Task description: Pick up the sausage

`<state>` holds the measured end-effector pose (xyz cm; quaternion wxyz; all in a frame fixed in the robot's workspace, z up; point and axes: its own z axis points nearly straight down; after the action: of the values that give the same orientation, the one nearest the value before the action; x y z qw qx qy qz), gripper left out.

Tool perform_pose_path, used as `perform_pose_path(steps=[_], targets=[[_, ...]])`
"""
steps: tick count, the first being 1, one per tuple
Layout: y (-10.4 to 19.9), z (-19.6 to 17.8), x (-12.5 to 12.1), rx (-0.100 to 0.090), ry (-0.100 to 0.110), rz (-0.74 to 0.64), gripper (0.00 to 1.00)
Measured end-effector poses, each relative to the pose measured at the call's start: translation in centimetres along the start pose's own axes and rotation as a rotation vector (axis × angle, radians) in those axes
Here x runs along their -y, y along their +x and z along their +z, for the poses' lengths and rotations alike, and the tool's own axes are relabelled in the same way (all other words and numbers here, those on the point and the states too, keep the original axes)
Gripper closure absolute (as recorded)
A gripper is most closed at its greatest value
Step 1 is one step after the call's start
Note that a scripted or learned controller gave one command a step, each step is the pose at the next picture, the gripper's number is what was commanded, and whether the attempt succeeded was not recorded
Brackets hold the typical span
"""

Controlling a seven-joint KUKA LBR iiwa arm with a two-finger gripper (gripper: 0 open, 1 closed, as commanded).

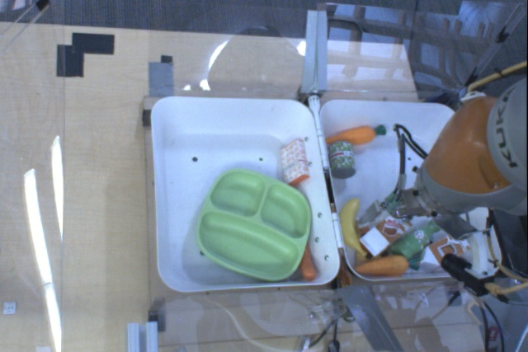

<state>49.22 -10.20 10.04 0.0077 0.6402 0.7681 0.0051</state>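
Fingers of gripper [394,208]: cannot tell if spread or pressed together, lost against clutter. Sausage [381,265], likely orange oblong, lies flat against front wall of right bin [429,113], free of gripper. Banana [351,225] just left, white box [374,241] and green packet [412,243] crowd it. Gripper hangs low behind pile, probably lining up descent. Wall limits approach.

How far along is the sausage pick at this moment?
Done: nothing yet. The likely sausage lies on the floor of the right bin, near its front wall. In hand: the gripper sits low over the clutter beside the banana. Left: the grasp and the lift.
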Motion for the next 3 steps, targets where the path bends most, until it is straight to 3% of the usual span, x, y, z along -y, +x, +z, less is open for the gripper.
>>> perform_pose_path(steps=[1, 2, 3], targets=[[0.8, 0.7, -0.2, 0.008, -0.004, -0.105, 0.0], [-5.1, 1.2, -6.2, 0.001, 0.004, 0.05, 0.0], [-10.0, 1.2, -3.9, 0.002, 0.007, 0.077, 0.0]])
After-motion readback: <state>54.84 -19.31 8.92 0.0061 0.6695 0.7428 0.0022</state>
